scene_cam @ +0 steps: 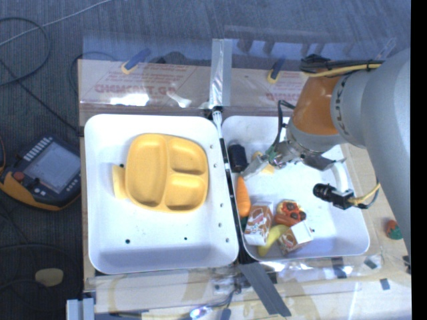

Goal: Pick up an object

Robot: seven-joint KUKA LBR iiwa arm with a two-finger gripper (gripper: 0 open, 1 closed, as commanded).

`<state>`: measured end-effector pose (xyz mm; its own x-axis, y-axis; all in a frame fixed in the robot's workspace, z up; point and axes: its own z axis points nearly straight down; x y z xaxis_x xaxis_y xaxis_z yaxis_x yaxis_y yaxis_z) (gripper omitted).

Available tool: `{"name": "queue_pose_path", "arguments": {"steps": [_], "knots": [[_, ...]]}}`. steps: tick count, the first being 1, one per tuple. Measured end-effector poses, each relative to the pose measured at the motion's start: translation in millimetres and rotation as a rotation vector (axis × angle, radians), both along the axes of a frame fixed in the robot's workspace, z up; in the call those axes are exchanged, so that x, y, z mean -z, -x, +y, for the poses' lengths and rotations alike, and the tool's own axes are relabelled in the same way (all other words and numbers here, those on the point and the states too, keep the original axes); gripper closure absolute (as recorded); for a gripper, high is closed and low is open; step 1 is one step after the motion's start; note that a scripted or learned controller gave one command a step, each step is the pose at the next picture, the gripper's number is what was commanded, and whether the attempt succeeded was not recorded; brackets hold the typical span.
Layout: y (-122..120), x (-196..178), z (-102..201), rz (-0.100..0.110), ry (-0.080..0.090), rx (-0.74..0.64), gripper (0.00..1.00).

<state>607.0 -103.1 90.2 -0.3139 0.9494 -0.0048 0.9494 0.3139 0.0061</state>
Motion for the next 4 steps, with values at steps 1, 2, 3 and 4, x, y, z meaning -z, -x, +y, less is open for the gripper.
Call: {"name": "queue_pose_path", "arguments": {"steps": [1, 2, 3, 4], "knots": [[-1.5, -11.2, 0.4, -0.005, 0.0, 0.0, 1.0], [-8.6, -93.5, 42.8, 0.007, -0.002, -0.057, 1.0], [-8.4, -93.1, 42.6, 0.008, -0.001, -0.057, 0.0], [-47.6, -93.1, 42.7, 0.008, -0.001, 0.009, 0.0]]}}
